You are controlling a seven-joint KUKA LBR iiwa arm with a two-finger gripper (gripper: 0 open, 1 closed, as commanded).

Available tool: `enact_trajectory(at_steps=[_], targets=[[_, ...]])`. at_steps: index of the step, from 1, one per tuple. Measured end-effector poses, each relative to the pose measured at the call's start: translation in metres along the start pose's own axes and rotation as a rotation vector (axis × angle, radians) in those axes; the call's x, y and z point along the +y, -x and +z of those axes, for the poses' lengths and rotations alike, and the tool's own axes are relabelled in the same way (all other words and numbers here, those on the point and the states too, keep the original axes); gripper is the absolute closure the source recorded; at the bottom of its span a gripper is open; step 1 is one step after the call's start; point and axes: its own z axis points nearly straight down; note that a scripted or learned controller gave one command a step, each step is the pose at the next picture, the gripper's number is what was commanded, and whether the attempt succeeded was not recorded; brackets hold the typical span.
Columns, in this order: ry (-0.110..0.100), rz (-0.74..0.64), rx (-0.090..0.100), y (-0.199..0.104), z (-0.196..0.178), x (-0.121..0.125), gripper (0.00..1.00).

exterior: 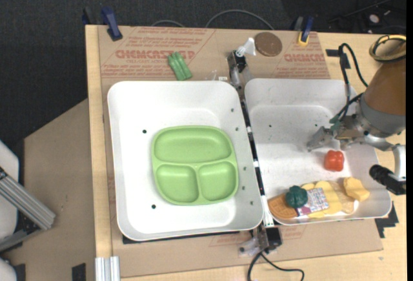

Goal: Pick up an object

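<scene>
"CHEMCAST" board (155,53) (red print) behind white bins (129,144)

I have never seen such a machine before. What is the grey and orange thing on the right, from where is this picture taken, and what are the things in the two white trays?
The grey and orange thing is a robot arm. It reaches in from the right, and its gripper is the part meant for picking things up. The picture comes from one fixed camera above the bench, looking down at a slant.

On the bench are two shallow white bins side by side. The left bin holds a green divided plate. The right bin holds a small red object just below the gripper, and along its near edge a pile of small items: a dark green one, yellow pieces and a patterned packet.

I see nothing held in the gripper. Whether it is open or closed is not clear from here.
</scene>
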Motion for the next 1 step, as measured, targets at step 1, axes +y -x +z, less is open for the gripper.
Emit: enact_trajectory(at_steps=[1], targets=[[-0.006,0.0,0.003,-0.0185,0.0106,-0.0317,0.0]])
